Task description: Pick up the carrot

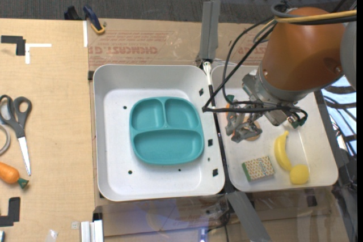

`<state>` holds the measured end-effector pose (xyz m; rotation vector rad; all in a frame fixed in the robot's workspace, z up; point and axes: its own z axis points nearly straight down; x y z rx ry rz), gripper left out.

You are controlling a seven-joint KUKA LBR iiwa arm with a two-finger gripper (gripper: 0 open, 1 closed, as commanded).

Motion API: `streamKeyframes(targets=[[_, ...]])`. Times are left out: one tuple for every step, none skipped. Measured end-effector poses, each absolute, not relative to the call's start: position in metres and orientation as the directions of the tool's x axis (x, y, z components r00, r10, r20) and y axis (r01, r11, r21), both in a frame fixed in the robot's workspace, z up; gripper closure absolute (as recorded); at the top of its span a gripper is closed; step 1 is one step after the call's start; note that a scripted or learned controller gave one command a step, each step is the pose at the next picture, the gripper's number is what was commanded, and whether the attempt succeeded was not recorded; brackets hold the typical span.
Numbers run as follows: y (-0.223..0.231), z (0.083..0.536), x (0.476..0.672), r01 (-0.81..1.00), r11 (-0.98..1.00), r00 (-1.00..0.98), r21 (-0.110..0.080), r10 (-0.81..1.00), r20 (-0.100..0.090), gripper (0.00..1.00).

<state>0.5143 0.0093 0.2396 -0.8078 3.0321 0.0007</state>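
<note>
Orange wrist band [303,48] topmost — fingers [245,126] low in right bin [317,178], spread unclear, carrot hidden.

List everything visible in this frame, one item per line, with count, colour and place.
left bin: 1, white, bench centre
divided plate: 1, teal, inside left bin
right bin: 1, white, beside left bin
banana: 1, yellow, right bin
lemon: 1, yellow, right bin, touching banana's end
sponge: 1, speckled green, right bin, near edge
carrot: 1, orange, bench, far left
scissors: 1, grey handles, above carrot
arm: 1, orange band, over right bin
end effector: 1, grey, low in right bin
</note>
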Motion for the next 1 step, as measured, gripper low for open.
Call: streamKeyframes(targets=[[-0.0743,0.2659,0.5346,-0.45,0.893,-0.893,-0.001,-0.45,-0.004,1.0]])
